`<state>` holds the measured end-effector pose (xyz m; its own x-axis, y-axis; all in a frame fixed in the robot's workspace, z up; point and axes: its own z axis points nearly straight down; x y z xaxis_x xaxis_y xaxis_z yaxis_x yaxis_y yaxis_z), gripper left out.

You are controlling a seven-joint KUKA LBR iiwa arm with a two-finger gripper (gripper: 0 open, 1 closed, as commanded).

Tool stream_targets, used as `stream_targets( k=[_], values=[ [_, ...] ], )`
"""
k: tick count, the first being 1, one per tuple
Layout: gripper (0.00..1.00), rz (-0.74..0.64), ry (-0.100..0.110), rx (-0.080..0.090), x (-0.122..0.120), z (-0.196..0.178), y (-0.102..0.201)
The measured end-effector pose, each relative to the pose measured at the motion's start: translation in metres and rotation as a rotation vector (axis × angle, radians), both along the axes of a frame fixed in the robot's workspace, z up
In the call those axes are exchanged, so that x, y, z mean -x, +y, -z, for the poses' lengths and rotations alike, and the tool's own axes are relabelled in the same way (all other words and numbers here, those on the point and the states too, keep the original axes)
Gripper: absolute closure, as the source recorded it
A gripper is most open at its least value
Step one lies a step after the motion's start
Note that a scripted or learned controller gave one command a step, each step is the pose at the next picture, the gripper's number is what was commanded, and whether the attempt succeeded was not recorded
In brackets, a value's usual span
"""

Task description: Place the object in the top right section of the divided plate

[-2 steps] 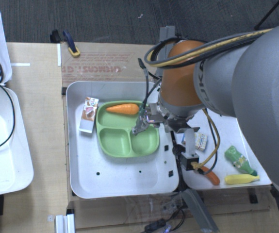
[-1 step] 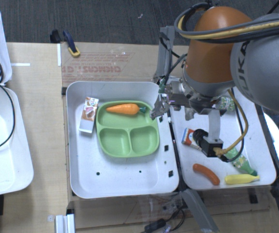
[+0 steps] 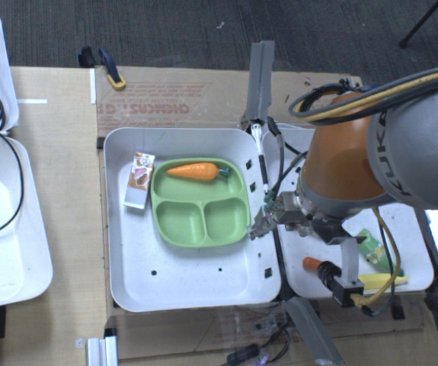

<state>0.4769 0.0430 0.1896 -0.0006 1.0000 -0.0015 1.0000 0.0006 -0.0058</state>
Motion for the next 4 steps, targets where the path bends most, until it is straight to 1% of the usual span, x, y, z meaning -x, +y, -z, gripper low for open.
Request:
stream_targets(
  k=[1,2,3,4],
  values=[
    [1.00,0.005,0.002,0.001,-0.001,-0.008,-0.001],
    [1.00,0.457,-0.001,0.003,0.000,0.000,-0.105],
    [1.00,0.379,-0.003,0.003,-0.086,-0.053,-0.054],
    [1.00,0.252,-0.001,0.002,-0.092,0.000,-0.072]
  ],
)
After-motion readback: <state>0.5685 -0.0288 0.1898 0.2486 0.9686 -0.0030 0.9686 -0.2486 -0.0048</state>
